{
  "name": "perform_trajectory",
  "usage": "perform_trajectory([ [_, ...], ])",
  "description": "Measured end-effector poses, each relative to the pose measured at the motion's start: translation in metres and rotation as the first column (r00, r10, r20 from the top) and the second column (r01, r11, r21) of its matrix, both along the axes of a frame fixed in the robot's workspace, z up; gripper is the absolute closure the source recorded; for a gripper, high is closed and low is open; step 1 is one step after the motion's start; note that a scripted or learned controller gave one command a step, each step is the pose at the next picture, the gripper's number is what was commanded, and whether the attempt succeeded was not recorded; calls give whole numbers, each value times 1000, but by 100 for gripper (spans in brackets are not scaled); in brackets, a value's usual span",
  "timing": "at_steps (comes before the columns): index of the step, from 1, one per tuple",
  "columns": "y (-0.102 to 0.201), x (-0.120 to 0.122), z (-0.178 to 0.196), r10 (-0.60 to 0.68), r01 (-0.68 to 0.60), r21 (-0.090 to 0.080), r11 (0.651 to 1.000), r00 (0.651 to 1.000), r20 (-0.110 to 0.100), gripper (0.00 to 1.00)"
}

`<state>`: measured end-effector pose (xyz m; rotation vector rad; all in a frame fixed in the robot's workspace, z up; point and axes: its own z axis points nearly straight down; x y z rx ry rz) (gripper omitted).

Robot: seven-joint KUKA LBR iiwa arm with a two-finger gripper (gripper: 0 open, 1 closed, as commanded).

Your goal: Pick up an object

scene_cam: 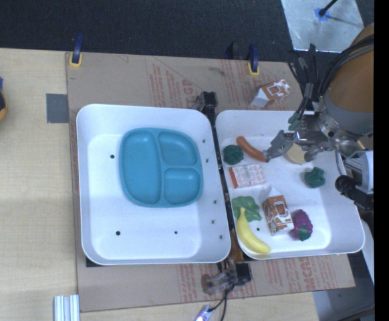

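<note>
Hot dog (250, 148) in rt bin (341, 243), arm reaching in from rt, end effector (279, 149) low beside it, fingers spread, nothing held.

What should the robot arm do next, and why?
Probably lower the tool a little toward the hot dog. The tool hangs over the right bin just beside the hot dog, and nothing shows between its tips, so no toy is picked up yet.

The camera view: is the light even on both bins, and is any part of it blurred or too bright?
Camera view: the left bin glares white along its left side and is shaded towards its right wall; the right bin is evenly lit; the pincer is slightly soft; the small toys are sharp enough to tell apart.
</note>
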<state>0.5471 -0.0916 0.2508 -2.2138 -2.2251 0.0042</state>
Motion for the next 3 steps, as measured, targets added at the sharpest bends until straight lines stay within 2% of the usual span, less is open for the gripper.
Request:
perform_trajectory([
  [1, -53, -42, -115, -1, 1, -1, 1000, 1000, -2, 0],
  [2, -44, -35, -159, -1, 1, 0, 1000, 1000, 0, 0],
  [3, -45, -35, -149, 2, -2, -1, 1000, 1000, -1, 100],
])
